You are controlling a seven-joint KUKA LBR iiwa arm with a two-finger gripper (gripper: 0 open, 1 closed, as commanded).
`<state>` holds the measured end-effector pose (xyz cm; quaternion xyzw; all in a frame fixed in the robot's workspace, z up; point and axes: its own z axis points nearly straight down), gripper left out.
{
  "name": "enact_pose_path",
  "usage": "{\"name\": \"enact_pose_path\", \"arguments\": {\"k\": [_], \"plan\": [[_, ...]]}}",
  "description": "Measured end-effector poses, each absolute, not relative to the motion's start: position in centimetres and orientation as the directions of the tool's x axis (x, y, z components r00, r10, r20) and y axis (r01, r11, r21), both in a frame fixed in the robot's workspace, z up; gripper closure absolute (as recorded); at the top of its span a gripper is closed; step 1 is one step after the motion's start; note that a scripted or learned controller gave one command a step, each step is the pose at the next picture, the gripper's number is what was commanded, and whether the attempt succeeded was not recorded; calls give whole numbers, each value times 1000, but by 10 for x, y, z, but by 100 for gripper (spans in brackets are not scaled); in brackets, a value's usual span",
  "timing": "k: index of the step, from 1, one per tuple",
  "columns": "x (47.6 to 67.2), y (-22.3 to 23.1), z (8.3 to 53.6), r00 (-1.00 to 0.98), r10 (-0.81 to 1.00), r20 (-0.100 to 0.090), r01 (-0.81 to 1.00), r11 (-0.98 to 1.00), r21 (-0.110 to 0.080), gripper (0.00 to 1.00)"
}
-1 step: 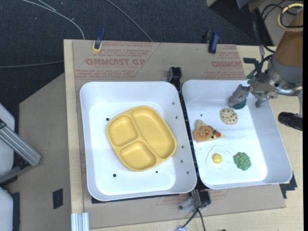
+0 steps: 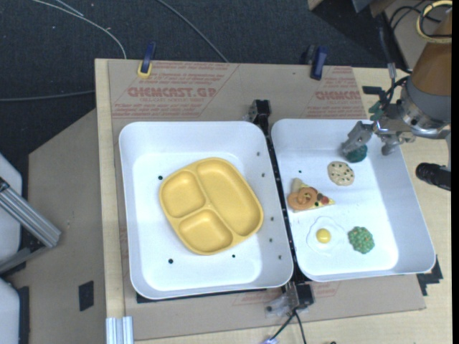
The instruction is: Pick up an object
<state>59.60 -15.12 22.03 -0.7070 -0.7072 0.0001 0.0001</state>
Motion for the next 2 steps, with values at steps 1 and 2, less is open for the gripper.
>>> {"name": "enact_pose_path", "arguments": {"k": [1, 2], "plan": [[599, -157, 163, 0, 1000, 0, 1000, 0, -2, 0], [593, -154, 118, 0, 1000, 1, 1000, 0, -5, 0]]}}
